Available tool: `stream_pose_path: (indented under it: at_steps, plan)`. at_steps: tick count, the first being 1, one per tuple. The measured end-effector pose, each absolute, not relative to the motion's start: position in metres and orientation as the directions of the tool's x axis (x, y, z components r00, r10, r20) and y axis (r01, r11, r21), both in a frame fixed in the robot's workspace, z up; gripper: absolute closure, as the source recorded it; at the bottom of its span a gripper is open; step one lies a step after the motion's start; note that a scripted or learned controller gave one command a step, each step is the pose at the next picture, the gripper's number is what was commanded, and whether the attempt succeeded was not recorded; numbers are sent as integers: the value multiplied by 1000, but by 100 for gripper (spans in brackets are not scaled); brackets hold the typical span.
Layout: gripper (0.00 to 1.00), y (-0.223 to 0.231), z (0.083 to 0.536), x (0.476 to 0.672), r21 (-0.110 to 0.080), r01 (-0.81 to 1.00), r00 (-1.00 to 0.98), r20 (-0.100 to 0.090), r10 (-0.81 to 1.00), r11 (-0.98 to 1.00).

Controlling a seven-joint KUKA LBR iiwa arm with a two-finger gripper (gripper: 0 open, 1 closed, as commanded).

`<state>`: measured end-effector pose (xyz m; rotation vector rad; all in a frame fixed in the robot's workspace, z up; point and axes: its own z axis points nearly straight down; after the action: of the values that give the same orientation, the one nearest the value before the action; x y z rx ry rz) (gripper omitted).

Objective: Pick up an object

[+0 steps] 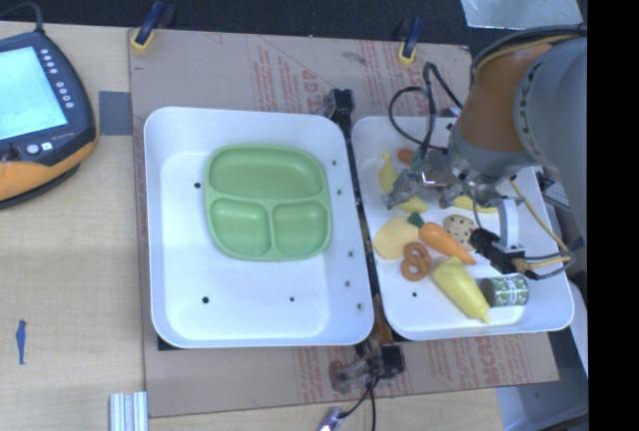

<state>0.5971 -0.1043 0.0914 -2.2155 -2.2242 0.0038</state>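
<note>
The right white bin holds a pile of toy food: an orange carrot, a brown pretzel ring, a yellow cone-shaped piece, a pale yellow lump, a green can, a spotted cookie and a yellow banana-like piece. My gripper hangs low over the upper part of this bin, just above the pile, close to the banana-like piece. The wrist hides much of what lies under it.
The left white bin holds a green three-part plate. A teach pendant lies at the far left of the bench. Clamps sit at the board's back edge, and cables run along the arm over the right bin.
</note>
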Motion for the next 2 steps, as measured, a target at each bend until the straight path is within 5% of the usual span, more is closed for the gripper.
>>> stream_pose_path:
  at_steps: [2]
  plan:
    - [0,-105,92,594,-5,1000,-5,0,1000,5]
